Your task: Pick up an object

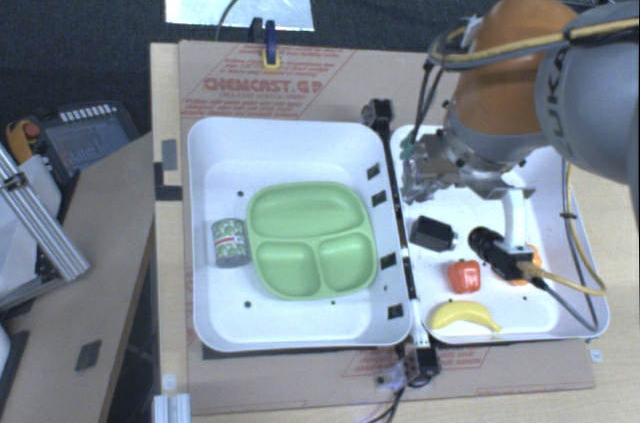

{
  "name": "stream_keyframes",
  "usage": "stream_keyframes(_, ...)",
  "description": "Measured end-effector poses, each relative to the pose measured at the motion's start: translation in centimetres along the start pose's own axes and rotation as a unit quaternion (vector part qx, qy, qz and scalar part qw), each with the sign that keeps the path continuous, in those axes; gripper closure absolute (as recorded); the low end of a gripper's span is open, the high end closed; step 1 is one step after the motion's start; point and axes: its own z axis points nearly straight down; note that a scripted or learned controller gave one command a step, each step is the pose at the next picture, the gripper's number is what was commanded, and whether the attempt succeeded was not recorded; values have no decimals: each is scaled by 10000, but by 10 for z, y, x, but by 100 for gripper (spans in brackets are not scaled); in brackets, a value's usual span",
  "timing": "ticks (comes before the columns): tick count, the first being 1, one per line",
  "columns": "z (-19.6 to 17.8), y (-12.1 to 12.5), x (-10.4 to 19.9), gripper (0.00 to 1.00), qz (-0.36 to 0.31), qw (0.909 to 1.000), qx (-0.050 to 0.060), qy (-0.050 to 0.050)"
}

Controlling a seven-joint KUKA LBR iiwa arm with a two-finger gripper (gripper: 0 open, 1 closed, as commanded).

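I see a black block (432, 233) in the right bin (560, 311), just below my hand (418, 173). The hand sits half hidden beneath the arm (520, 81); its grip I cannot tell.

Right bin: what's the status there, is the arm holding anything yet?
Tool low over right bin, far-left corner. Nothing seen held. Black block, red piece, banana lying loose nearby.

The arm (540, 81) hides the right bin's (545, 321) far wall (claw (425, 173) blurred).
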Motion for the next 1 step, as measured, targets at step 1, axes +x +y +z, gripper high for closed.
stream_keyframes(1,19,-17,49,100,-7,10000,7,6)
